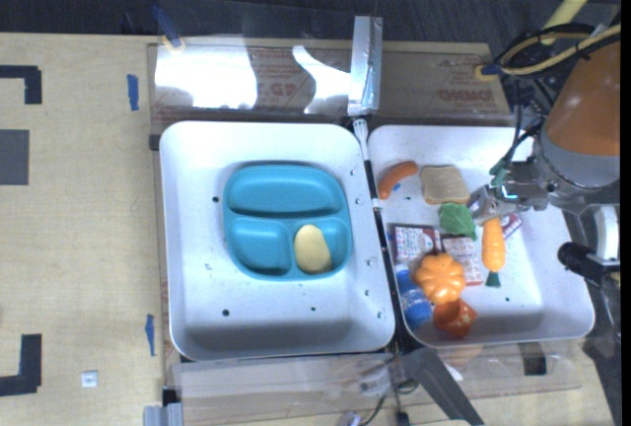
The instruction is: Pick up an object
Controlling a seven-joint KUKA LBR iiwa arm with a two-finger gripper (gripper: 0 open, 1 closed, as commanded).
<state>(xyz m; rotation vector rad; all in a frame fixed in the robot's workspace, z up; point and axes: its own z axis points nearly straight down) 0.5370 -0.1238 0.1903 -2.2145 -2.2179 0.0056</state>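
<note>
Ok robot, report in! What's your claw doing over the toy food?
Gripper low in right bin, beside green toy. Nothing visibly held. Carrot, pumpkin crowd close.

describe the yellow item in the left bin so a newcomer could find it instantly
Start at the left white bin, which holds a blue divided tray. In the tray's lower right compartment lies a pale yellow egg-shaped object, the only thing on the tray.

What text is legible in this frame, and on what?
No text can be read with confidence.
Cardboard panel behind the bins: reddish printed lettering, too blurred and glared to read.
Small printed packet in the right bin: red and white print, too small to read.
</note>
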